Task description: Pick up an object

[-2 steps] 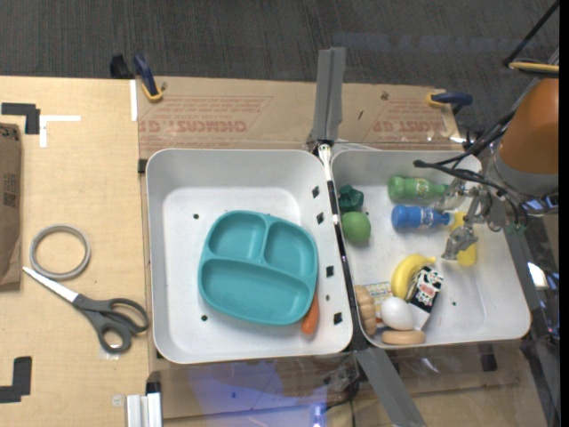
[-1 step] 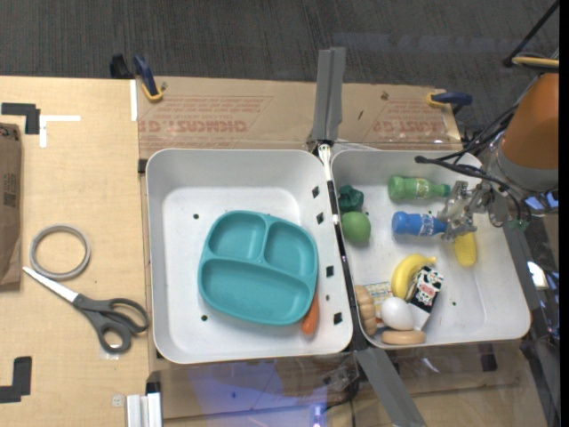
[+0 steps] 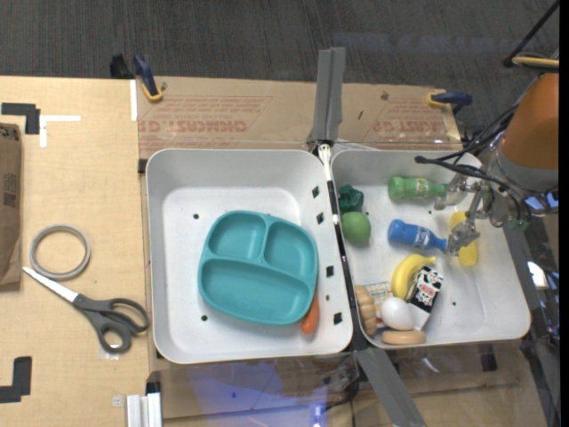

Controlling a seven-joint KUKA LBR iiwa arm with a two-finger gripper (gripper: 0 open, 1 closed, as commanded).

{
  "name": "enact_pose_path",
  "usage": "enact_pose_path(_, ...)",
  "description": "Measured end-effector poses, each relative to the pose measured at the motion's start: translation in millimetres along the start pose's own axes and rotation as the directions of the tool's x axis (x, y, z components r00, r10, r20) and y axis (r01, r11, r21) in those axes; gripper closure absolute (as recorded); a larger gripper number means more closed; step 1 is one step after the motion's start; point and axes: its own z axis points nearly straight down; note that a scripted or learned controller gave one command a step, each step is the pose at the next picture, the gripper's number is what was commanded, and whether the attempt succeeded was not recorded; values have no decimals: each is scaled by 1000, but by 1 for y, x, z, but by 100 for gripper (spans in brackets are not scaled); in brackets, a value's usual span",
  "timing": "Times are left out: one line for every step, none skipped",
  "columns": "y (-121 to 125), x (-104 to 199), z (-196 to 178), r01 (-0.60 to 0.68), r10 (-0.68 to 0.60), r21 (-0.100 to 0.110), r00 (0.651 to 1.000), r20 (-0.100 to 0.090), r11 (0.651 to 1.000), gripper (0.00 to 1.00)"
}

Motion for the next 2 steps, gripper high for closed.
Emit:
enact_pose_path(0,-2,-11,1,-1,2,1000,5,1000,100)
enact_pose_path(0,-2,-11,2,-2,2,1000,5,1000,0)
